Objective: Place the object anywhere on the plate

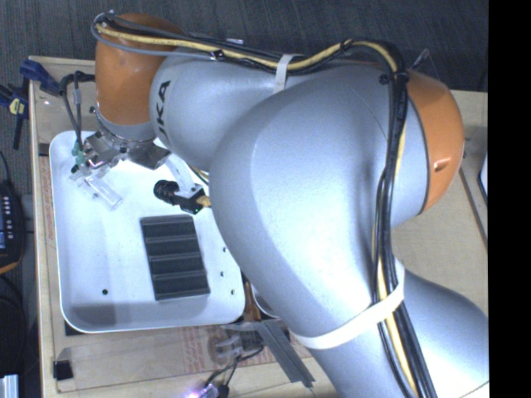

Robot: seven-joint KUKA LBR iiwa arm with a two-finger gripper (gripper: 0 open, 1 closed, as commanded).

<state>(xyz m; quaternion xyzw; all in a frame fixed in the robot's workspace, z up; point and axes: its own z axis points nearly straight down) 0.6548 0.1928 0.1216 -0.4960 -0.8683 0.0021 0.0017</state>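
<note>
**Gripper over the left bin's far corner, ribbed slab lying apart from it**

We see the left white bin (99,255) almost whole. The grey arm (332,197) sweeps in from the right and covers the bench (473,214) beside it.

In this bin lies one dark grey ribbed slab (174,257). It is rectangular and flat on the floor, toward the bin's right side and nearer its front rim than its back. Its ridges run across its short width. We take it for the task's thing, though we cannot tell whether it is the plate or the object.

A small dark speck (105,291) sits on the bare floor to the slab's left, apart from it.

The gripper (99,185) hangs at the bin's far left corner, below the orange wrist band, clear of the slab. We cannot tell whether it is released or clenched, and we see nothing in its grasp.
</note>
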